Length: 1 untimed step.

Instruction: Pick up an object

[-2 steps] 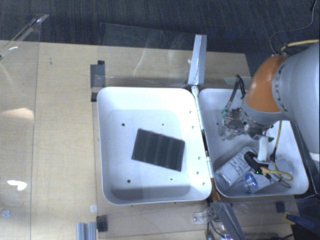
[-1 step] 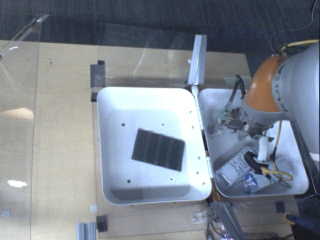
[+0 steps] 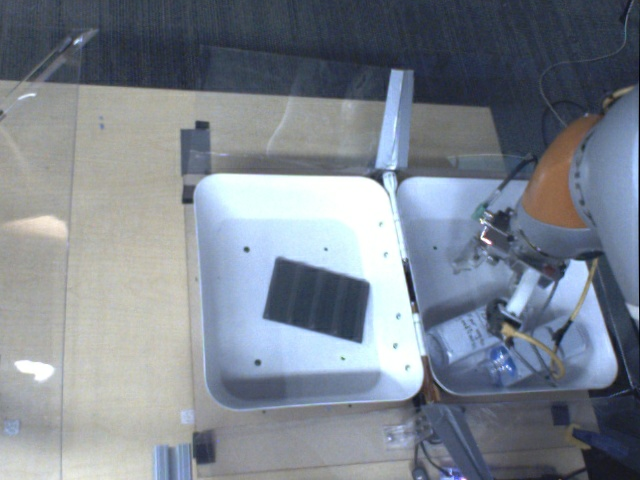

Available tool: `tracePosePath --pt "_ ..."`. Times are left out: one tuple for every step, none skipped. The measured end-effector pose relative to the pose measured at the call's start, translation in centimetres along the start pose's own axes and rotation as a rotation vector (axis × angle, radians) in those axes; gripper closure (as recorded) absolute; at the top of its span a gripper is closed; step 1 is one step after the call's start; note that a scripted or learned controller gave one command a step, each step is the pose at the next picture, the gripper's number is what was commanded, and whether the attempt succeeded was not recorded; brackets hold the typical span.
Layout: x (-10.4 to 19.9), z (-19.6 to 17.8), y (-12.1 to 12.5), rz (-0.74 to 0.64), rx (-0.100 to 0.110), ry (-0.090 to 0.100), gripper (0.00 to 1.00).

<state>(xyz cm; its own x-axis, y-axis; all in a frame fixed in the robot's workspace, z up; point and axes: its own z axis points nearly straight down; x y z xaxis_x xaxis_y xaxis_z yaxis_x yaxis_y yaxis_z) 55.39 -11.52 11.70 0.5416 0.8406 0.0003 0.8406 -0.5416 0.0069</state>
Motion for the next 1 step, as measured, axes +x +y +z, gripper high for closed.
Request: tracePosePath --pt "-3.41 -8.82 -1.7 0.028 0.003 0.001 0.0"
